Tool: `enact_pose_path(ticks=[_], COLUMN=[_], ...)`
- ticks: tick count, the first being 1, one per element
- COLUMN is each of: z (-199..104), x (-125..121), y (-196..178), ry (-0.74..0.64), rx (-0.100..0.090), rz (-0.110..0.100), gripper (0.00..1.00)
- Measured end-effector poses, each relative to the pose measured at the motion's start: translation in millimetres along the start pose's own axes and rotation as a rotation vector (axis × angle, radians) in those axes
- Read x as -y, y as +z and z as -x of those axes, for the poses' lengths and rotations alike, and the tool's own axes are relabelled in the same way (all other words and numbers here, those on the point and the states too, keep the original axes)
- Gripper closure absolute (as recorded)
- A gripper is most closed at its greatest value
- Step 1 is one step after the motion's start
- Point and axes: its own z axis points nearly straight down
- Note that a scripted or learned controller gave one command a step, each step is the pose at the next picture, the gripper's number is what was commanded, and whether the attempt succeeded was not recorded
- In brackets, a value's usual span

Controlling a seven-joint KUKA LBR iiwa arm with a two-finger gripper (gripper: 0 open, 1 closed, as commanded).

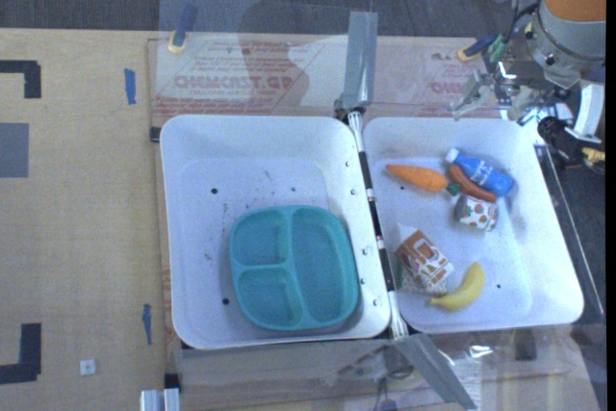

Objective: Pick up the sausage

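The sausage is a short reddish-orange piece in the right bin. It lies against the near side of a blue and white bottle. My gripper hangs above the far rim of the right bin, up and slightly right of the sausage and well apart from it. Its fingers are spread open with nothing between them.
An orange carrot lies left of the sausage and a small printed carton just below it. Nearer the front are a brown box and a banana. The left bin holds a teal divided plate.
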Motion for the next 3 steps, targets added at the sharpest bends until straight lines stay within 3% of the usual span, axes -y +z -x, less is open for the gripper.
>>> enact_pose_path(ticks=[1,2,3], z=[32.2,57.6,58.0], x=[16.1,15.6,14.4], y=[108.8,184.9,173.6], ry=[-0.032,0.080,0.081], rx=[0.001,0.003,0.003], rz=[0.000,0.005,0.009], gripper=[0.00,0.00,1.00])
